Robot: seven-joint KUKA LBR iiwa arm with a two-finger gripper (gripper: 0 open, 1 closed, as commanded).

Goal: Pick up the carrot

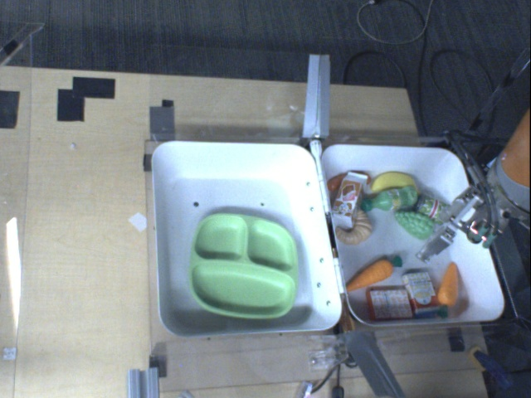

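Note:
The carrot [370, 274] is orange with a small green top and lies slanted in the lower left of the right bin [484, 301]. My gripper [446, 229] hovers over that bin's right side, up and to the right of the carrot and apart from it. Its fingers [434, 247] are open with nothing between them. A second orange tapered piece [449, 284] lies near the bin's lower right corner, just below the gripper.
The right bin also holds a banana [392, 181], green toy foods [412, 221], a small carton [349, 192], a bagel [357, 231] and a red box [390, 303] right below the carrot. A green divided plate [245, 264] sits in the left bin [174, 222].

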